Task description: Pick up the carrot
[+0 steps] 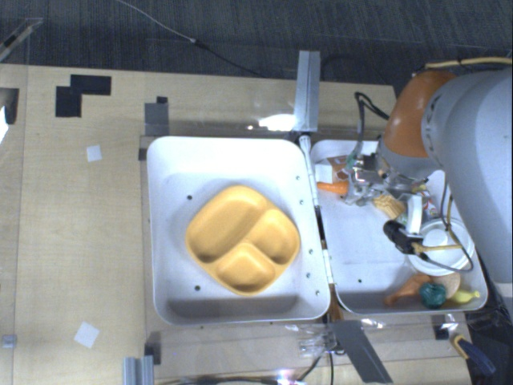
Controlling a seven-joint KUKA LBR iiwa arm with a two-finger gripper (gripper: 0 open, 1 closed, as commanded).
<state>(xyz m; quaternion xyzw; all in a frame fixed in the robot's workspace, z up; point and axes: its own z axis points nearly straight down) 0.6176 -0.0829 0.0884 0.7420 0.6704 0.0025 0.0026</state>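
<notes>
Not done yet, going by this. Spotted the carrot (330, 188) in the right bin (353, 271), up near its far-left corner, close by the wall next to the left bin (168, 215). Seemingly lying on the bin floor, not lifted. Got the gripper (358, 192) parked low just beside it, on its right, maybe touching the end. Can't make out the claw's opening, nor any hold on anything, what with the clutter and blur there. Reckon on the reach being about finished, with the grab and the lift left to do.

Also in the right bin: a yellowish corn-looking thing (390, 207) just right of the gripper, a white bowl (449, 259) by the right wall, plus a brown bit (405, 289), a teal ball (433, 295) and something yellow (469, 297) in the near-right corner. Over in the left bin, just a yellow divided plate (240, 239) sat in the middle.

As for surroundings: pale wood bench (72, 255), black tape marks (80, 93) near the far-left corner, a few small white squares (94, 153) on the left side. Beyond the far edge, dark carpet (240, 6) with a thin cable (120, 5) across it.
</notes>
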